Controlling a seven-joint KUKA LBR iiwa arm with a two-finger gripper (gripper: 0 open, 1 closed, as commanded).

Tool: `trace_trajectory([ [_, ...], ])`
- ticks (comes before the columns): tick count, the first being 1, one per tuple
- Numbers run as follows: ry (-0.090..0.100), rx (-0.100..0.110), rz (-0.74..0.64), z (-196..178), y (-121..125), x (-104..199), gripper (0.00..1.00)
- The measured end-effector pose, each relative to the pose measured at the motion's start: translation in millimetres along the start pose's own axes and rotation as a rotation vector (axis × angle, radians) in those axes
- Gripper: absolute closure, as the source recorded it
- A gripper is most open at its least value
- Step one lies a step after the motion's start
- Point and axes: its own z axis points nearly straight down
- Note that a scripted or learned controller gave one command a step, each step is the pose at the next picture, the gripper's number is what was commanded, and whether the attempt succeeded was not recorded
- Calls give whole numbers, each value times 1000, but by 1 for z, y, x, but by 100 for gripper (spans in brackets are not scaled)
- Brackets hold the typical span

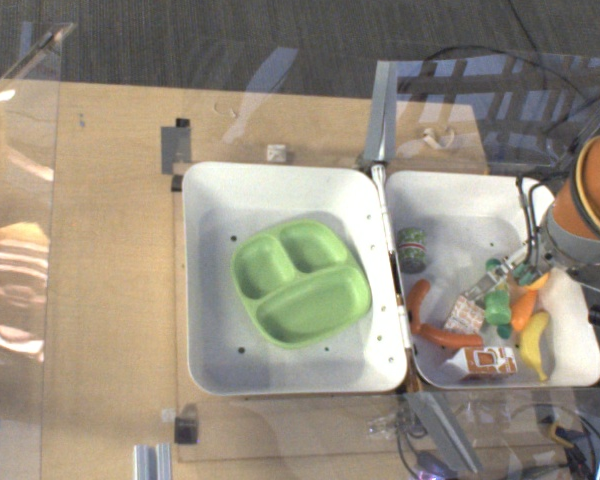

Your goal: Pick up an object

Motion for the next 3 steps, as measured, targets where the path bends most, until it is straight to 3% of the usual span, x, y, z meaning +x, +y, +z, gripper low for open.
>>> trace_trajectory([
  [1,-11,-10,-1,-13,4,-3,100],
  [2,12,14,231,-102,98,-2,100],
  [3,13,15,277,-131,118,19,100],
])
